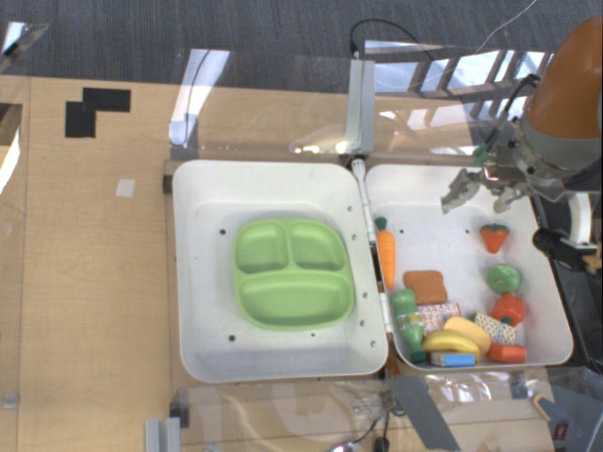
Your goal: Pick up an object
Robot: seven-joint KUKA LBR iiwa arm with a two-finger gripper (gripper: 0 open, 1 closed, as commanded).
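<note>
My gripper (480, 196) hangs over the far part of the right bin (429, 191), its two fingers spread apart with nothing between them. Toy food lies below and nearer: a red strawberry (495, 238) just in front of the fingers, a green pepper (504, 278), a red pepper (509, 309), a brown toast slice (426, 287), a yellow banana (457, 337) and an orange carrot (386, 252) along the bin's left wall. Several small pieces crowd the bin's near edge.
The left bin (203, 252) holds a green divided plate (292, 273). A metal post (361, 111) stands behind the seam between the bins. The arm's orange band (570, 83) and grey wrist fill the upper right.
</note>
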